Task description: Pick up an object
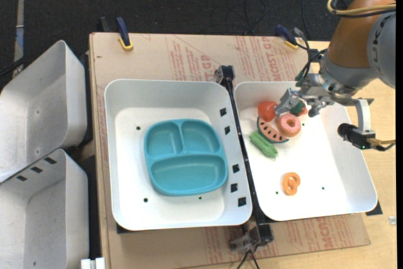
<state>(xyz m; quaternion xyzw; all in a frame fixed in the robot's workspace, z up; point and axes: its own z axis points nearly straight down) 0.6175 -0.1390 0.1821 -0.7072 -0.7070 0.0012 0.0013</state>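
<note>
In the right bin (pixel 340 195) lie a red tomato (pixel 266 110), a pink donut (pixel 290 125), a watermelon slice (pixel 271 133), a green pea pod (pixel 263 144) and an orange pretzel (pixel 290 183). My gripper (pixel 297 105) hangs over the bin's far part, right above the donut and just right of the tomato. Its fingers point down-left at that cluster. The toys sit packed together, the donut resting against the watermelon slice. The pretzel lies alone nearer the front.
The left bin (pixel 126 198) holds a teal divided plate (pixel 186 157). A black divider (pixel 237 142) runs between the bins. Spare white bins (pixel 38 110) stand off the bench at the left. Clamps (pixel 124 34) grip the bench's far edge.
</note>
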